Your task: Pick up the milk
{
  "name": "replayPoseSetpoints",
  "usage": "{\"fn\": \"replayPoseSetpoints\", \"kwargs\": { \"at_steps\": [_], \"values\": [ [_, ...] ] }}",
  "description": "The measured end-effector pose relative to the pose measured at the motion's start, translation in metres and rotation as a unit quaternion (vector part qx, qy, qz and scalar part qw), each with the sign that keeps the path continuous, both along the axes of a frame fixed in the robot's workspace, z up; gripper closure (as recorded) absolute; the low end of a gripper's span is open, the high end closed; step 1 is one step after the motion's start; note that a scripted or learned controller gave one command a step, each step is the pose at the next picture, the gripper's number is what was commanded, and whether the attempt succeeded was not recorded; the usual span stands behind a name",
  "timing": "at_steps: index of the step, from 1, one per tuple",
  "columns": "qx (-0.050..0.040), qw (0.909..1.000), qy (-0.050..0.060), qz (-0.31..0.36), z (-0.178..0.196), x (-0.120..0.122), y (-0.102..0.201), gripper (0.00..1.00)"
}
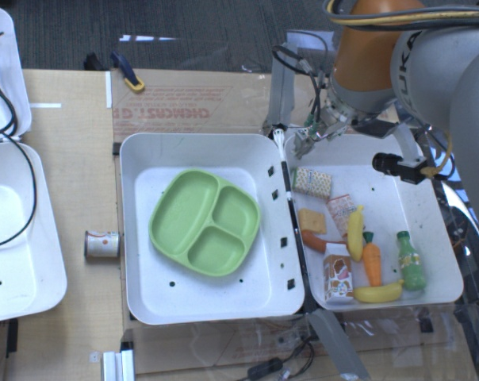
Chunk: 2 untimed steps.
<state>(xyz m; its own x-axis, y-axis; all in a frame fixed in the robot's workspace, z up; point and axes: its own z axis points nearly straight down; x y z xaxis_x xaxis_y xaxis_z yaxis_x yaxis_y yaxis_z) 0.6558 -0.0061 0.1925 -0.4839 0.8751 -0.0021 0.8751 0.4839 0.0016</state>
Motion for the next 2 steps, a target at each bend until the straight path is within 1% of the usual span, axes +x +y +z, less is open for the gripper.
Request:
{"fn": "replayPoseSetpoints", "kwargs": {
  "at_steps": [1,2],
  "values": [
    [-0.0002,0.9991,0.0,0.042,-0.001,0.003,0.061,1.0],
    [-0.0002,0.9913,0.001,0.132,-0.027,-0.015,0.134,1.0]
  ]
}}
